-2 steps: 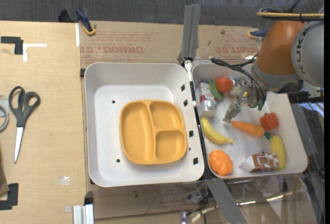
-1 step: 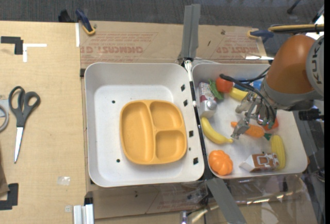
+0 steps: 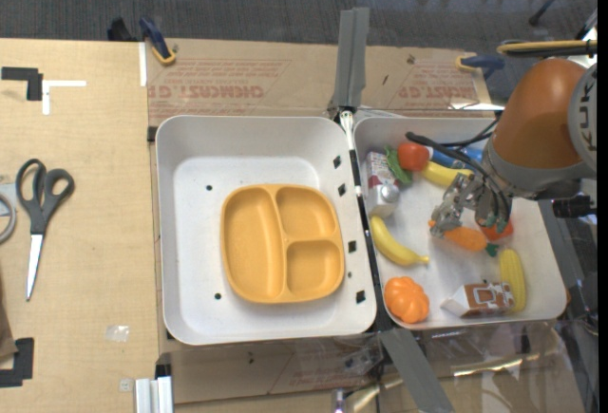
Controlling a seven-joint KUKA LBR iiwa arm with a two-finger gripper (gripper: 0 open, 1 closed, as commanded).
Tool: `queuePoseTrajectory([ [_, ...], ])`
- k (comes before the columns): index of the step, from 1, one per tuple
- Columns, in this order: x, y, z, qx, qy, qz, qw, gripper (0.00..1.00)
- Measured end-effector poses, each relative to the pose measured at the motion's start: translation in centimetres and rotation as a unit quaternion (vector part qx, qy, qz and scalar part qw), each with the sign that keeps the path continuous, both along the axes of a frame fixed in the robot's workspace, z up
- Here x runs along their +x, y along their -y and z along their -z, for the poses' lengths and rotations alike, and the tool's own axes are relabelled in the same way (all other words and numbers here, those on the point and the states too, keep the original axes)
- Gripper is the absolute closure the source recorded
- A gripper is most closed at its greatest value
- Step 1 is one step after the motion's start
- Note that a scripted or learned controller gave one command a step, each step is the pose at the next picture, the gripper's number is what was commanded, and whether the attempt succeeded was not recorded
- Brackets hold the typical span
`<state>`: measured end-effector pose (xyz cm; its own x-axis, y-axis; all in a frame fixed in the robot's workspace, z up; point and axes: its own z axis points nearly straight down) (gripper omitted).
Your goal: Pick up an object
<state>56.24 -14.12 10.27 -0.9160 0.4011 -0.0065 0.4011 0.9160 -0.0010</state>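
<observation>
My gripper (image 3: 467, 215) hangs low in the right bin (image 3: 549, 261), its two metal fingers apart, right above an orange carrot (image 3: 465, 238). Nothing sits between the fingers. A small red item (image 3: 500, 230) shows just right of the gripper, partly hidden by it. Around it lie a banana (image 3: 397, 245), a corn cob (image 3: 512, 274), an orange pumpkin (image 3: 407, 299), a small carton (image 3: 484, 297), a tomato (image 3: 412, 156), a yellow piece (image 3: 439, 174) and a can (image 3: 382, 181).
The left bin (image 3: 180, 212) holds a yellow divided plate (image 3: 282, 242). Scissors (image 3: 38, 212) lie on the wooden bench at the far left. The arm's orange band (image 3: 541, 117) overhangs the right bin's back right corner.
</observation>
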Motion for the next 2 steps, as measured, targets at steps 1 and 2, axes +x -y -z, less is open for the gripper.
queuePoseTrajectory([
  [1,2.4,-9.0,-9.0,0.0018,-0.001,0.024,0.9997,1.0],
  [2,-0.4,-13.5,-12.3,0.0015,-0.002,0.196,0.9807,1.0],
])
